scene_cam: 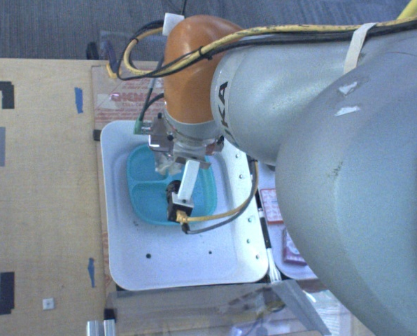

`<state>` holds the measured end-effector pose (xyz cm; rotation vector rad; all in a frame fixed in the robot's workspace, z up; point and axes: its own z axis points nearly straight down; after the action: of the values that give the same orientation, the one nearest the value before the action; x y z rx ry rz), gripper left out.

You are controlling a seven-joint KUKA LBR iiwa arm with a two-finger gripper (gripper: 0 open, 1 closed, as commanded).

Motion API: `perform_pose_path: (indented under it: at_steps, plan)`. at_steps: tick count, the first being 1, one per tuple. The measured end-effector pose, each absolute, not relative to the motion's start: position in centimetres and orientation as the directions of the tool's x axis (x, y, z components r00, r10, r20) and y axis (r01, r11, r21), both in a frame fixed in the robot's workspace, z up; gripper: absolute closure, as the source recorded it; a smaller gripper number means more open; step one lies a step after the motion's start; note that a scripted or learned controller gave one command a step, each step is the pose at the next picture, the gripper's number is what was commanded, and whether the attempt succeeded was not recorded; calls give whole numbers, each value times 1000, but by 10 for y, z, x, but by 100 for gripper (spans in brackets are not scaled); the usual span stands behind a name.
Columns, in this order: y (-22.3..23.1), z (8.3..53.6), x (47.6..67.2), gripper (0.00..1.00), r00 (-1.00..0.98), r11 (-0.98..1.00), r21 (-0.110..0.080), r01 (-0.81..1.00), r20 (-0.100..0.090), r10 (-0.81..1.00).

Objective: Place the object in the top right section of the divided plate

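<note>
Grey KUKA arm with orange band (191, 68) hangs over the teal divided plastic plate (142, 194) in the shallow white bin (194, 264). The gripper (168, 163) sits over the plate's upper part; whether it is released or clenched I can't tell. The object is hidden, probably under the wrist. I'd guess it is small and light, best grasped across its middle.

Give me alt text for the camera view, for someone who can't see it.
A grey arm with an orange band reaches down over a teal divided plate in a white bin. The arm's bulk looms at right; a tan bench with blue tape marks lies left.
</note>
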<state>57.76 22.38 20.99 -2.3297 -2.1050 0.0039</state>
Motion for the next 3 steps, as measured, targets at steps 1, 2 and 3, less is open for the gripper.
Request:
perform_pose_path:
  at_steps: [1,2,3]
  plan:
    - [224,210,578,0,101,-101,-3,995,-1,995]
    - [224,210,578,0,101,-101,-3,995,-1,995]
    - [203,171,572,0,332,-332,-4,943,-2,943]
